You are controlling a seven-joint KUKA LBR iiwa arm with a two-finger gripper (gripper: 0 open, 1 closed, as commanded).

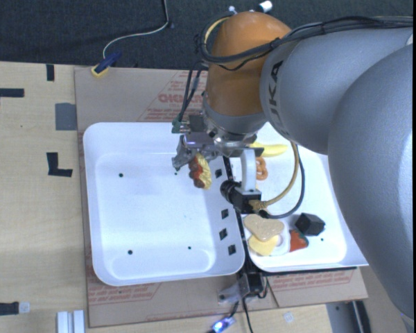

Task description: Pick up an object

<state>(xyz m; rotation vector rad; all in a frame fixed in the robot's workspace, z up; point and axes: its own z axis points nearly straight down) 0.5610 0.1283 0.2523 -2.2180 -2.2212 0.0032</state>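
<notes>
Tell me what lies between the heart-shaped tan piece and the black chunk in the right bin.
In the camera view, a small red object sits between the heart-shaped tan piece and the black chunk, slightly nearer.

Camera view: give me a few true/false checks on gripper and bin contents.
1. The gripper is over the left bin. True.
2. A yellow-and-red object sits at the gripper's fingertips. True.
3. The tan heart-shaped object lies in the left bin. False: it lies in the right bin.
4. The black object is beside the blue-tipped cable. False: it is in the right bin; the cable lies beyond the bins.
</notes>
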